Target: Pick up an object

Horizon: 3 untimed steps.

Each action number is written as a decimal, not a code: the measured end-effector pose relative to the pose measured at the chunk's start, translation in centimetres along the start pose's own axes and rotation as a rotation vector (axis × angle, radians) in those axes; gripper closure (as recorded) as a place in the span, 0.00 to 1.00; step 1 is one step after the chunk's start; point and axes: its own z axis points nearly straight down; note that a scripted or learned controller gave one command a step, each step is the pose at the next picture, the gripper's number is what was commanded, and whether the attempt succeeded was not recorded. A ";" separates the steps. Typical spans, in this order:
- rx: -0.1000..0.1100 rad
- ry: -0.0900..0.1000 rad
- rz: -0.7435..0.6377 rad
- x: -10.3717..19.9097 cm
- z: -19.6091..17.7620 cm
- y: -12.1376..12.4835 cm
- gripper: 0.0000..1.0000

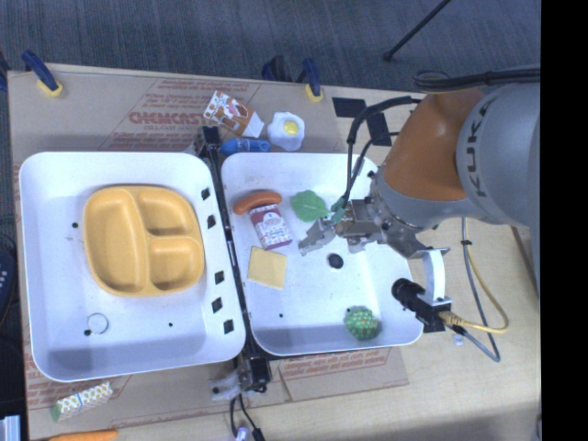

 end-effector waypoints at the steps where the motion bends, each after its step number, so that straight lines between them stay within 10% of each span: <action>1: 0.002 -0.001 -0.016 2.5 12.3 9.1 0.00; 2: 0.001 -0.002 -0.019 2.5 11.2 9.2 1.00; 3: -0.005 -0.003 -0.078 3.5 -3.1 11.3 1.00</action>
